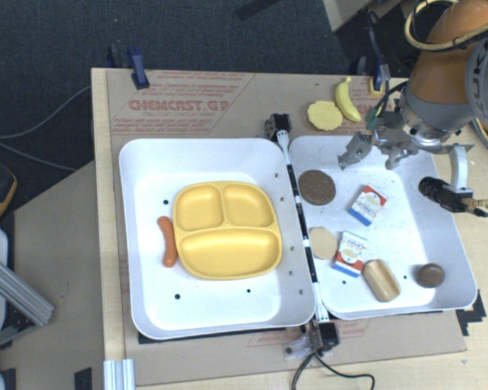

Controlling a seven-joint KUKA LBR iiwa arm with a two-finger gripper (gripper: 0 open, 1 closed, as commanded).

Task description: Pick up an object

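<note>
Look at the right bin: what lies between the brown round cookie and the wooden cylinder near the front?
In the camera view, between the brown cookie and the wooden cylinder lie a tan round piece and a small carton, side by side.

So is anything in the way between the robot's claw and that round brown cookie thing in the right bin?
Nothing visible. The gripper hangs over the back of the right bin, and the brown disc lies just left and nearer, with bare white floor between them. The small cartons sit off to the side.
</note>
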